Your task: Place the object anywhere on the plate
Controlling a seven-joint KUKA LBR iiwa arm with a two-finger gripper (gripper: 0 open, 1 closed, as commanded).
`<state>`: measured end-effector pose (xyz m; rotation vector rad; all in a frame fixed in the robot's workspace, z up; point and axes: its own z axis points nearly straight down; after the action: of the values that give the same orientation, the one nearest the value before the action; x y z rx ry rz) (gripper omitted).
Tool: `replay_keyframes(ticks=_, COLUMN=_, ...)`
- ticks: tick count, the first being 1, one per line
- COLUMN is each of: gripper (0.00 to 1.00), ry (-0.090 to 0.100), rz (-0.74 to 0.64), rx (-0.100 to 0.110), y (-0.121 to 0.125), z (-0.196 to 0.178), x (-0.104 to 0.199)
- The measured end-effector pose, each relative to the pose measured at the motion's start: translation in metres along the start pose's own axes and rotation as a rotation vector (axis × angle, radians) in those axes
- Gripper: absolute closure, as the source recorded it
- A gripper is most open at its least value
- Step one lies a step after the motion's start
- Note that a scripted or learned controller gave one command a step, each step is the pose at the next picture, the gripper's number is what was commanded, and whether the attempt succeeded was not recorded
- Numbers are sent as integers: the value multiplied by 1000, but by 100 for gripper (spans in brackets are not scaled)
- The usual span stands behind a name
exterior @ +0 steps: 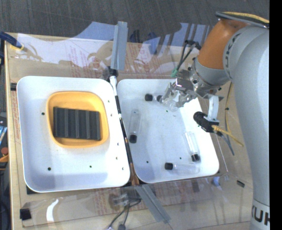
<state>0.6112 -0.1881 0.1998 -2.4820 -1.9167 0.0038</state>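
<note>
Hovering at the right bin's (145, 176) one o'clock, the gripper (172, 97) grasps nothing visible, grip unclear; plate (76, 99) unfilled.

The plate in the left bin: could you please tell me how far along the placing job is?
Nothing looks done: the yellow plate bears only its dark ribbed insert. The end effector is over the right bin, where clear tubes lie. Picking one and carrying it across remains.

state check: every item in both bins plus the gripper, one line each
plate: yellow, flat in left bin, carries only a dark ribbed insert
tube: lying in right bin, near the divider
tube: lying, right side
tube: lying, front edge
gripper: low over right bin's back, holding nothing visible
</note>
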Motion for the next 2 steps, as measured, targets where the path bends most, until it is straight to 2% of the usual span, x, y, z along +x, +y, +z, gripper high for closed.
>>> replay_keyframes(ticks=1, gripper=100, ry=-2, rz=-204, rx=-5, y=-17, z=-74, x=53)
replay_keyframes(ticks=2, gripper=100, ry=-2, rz=-366, rx=-1, y=-7, z=-2, x=45)
